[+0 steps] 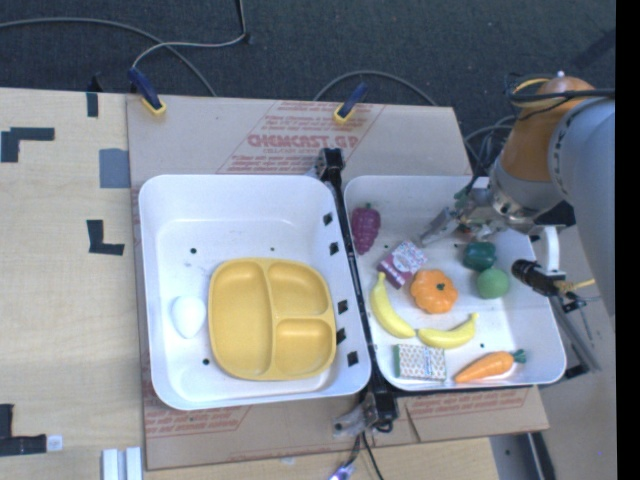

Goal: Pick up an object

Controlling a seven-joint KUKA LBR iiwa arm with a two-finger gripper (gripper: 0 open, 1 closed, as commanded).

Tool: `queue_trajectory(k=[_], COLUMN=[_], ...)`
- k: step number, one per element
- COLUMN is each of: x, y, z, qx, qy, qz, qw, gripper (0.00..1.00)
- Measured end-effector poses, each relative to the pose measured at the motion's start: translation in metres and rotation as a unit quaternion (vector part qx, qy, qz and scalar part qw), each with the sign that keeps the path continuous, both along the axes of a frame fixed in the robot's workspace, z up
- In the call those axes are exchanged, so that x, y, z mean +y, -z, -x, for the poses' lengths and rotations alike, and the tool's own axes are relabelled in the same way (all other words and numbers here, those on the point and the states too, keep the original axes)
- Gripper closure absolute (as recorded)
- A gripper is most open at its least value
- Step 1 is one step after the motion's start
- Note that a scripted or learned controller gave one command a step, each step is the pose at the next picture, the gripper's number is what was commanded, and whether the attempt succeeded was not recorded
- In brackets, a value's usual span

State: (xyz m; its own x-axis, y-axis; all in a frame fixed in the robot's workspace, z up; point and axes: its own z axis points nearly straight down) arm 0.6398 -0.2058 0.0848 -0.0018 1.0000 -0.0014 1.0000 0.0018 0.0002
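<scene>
The right bin (412,208) holds several toy foods: a purple fruit (365,226), a pink-and-white packet (403,263), an orange pumpkin (434,291), two bananas (388,310) (448,333), a carrot (484,367), a cracker pack (420,362), a dark green piece (479,255) and a light green ball (492,283). My gripper (447,234) hangs low over the bin's upper right part, just above the dark green piece and right of the packet. Its fingers are spread open with nothing between them.
The left bin (230,213) carries a yellow divided plate (270,318) and a white egg-shaped object (187,314). A black divider clip (330,163) sits where the bins meet. Cables run across the dark floor behind the bench.
</scene>
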Motion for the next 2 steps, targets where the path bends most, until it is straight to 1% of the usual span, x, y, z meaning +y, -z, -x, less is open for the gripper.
queue_trajectory(k=[1,2], x=[-0.017,-0.0174], y=[0.0003,-0.0071], z=[-0.0298,-0.0298], qx=[0.0,0.002], qy=[-0.001,-0.002], qz=[-0.0003,0.0012], qw=[1.0,1.0], gripper=[0.0,1.0])
